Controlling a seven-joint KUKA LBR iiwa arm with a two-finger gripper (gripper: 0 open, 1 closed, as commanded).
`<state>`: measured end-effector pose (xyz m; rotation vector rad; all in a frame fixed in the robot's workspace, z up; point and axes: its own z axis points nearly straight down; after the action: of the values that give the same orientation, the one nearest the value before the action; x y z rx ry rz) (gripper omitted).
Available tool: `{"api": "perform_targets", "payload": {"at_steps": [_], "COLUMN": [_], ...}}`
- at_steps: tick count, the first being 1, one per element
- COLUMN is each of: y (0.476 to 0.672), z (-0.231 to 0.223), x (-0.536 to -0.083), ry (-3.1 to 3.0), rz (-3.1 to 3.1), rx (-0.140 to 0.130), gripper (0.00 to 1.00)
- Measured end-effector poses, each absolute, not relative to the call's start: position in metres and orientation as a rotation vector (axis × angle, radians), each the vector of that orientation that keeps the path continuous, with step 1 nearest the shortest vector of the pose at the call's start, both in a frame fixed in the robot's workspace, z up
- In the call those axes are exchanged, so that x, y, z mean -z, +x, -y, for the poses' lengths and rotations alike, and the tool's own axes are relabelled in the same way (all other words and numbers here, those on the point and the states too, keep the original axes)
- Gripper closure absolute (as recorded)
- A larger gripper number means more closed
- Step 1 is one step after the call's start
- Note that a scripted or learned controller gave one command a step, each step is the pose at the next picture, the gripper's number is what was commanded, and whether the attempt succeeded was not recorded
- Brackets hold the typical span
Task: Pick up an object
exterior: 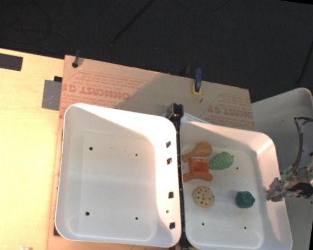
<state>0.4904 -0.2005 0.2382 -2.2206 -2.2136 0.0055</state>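
The right bin holds several small objects. A tan drumstick-shaped piece lies near its left wall, with a green leafy piece beside it. An orange-red piece lies just below the drumstick. A round speckled cookie sits lower, and a dark teal lump rests to its right. My gripper is at the bin's right rim, about a hand's width right of the teal lump and small in the view. Nothing shows between its tips.
The left bin stands beside the right one, with a black clip strip along their shared wall. Both rest on a cardboard sheet on the pale bench. A thin cable loops above the gripper.
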Motion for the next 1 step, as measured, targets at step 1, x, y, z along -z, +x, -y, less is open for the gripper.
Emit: {"api": "perform_targets", "payload": {"at_steps": [1], "y": [0.5141], "z": [0.1389], "x": [-0.3285], "ry": [-2.217], "rz": [2.23], "rx": [0.004], "gripper": [1.0]}}
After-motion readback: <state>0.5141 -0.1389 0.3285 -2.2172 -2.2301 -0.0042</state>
